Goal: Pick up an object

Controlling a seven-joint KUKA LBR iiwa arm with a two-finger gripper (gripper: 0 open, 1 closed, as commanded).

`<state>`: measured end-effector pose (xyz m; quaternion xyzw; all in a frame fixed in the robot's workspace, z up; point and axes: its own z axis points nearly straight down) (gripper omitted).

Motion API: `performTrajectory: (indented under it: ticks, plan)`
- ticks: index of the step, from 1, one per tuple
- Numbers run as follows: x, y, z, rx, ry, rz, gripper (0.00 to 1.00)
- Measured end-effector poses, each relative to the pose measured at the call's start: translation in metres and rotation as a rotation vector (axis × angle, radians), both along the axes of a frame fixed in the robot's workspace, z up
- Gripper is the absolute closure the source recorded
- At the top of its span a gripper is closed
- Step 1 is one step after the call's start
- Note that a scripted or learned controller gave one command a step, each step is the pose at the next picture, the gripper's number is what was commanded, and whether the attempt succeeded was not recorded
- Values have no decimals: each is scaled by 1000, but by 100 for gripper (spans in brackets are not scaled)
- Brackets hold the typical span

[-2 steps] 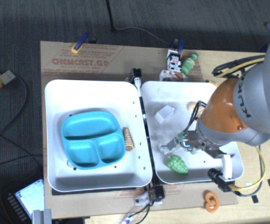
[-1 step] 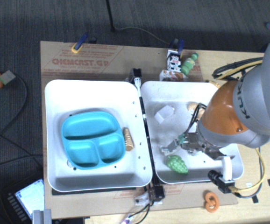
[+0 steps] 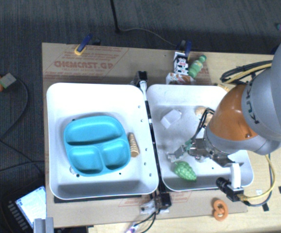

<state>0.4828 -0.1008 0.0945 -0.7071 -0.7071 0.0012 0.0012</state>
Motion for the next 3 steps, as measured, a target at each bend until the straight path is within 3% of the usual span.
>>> performTrajectory:
  ticks: [1, 2, 3]
  plan:
    - [1, 3, -7, -3, -5, -3, 0]
    - [2, 3, 2, -7, -8, -4, 100]
    - [58, -70, -7, -3, -10, -1, 100]
